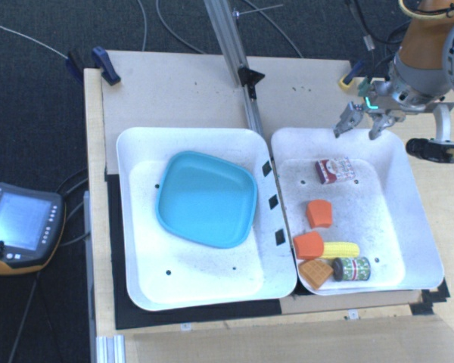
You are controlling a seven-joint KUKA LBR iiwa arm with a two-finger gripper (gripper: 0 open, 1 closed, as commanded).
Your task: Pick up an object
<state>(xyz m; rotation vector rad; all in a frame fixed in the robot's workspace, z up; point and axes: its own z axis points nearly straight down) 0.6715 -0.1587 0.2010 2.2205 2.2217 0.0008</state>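
Observation:
My gripper [361, 125] hangs above the far rim of the right bin [416, 225], fingers spread apart and nothing between them. Below it in that bin lie a red and white packet [334, 170], an orange block [319, 213], a second orange block [309, 245], a yellow corn cob [340, 249], a tan waffle-like piece [315, 272] and a small dark can [352, 268]. The packet is the nearest item to the gripper, a short way toward the camera.
The left bin [136, 203] holds a turquoise plate [206, 198]. A slanted metal pole [228, 29] rises behind the bins. A teach pendant [19, 227] lies off the bench at left. Cables run across the dark floor.

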